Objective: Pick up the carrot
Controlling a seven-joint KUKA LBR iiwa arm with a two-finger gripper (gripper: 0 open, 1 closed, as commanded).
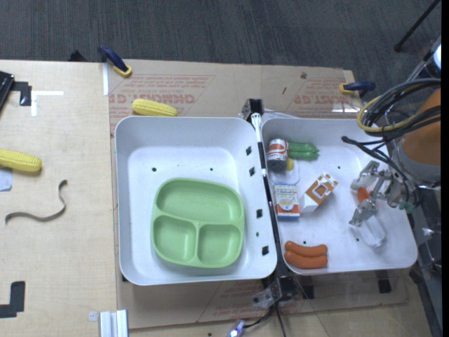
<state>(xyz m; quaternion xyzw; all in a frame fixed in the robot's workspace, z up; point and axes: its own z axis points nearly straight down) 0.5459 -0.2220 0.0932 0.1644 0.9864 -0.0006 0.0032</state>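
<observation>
In the right bin [337, 262], near its right side, a small orange piece that looks like the carrot [363, 194] lies or hangs right at the tip of my gripper [366, 196]. The gripper reaches in from the right, low over the bin floor, and its metal parts cover most of the carrot. I cannot tell whether the carrot rests on the floor or is lifted off it.
The right bin also holds a can [278, 153], a green vegetable [303, 150], two small cartons [286, 201] [320, 190] and two sausages [306, 254]. A green divided plate [198, 221] fills the left bin [140, 188]. Corn cobs [153, 107] [19, 161] lie outside on the bench.
</observation>
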